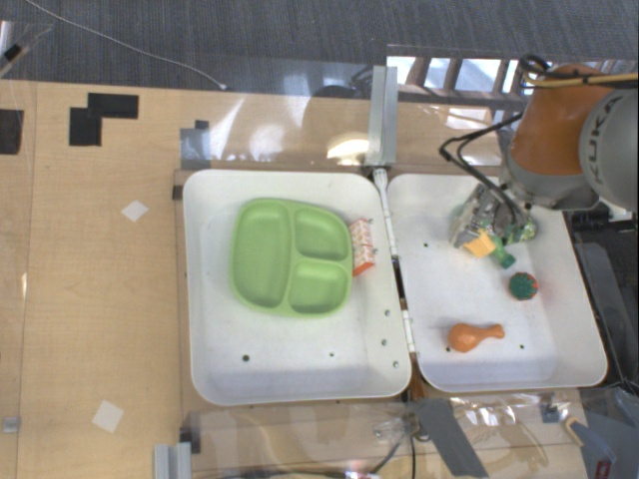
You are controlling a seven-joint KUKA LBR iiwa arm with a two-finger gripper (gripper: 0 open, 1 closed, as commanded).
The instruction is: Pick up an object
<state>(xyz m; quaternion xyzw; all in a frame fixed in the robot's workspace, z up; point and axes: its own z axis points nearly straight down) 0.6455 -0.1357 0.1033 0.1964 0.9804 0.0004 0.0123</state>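
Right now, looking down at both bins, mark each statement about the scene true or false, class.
1. The green divided plate lies in the left bin. True.
2. The orange gourd-shaped toy lies on the plate. False: it lies in the right bin.
3. The claw is over the right bin. True.
4. The small wrapped packet is in the right bin. False: it lies beside the plate in the left bin.
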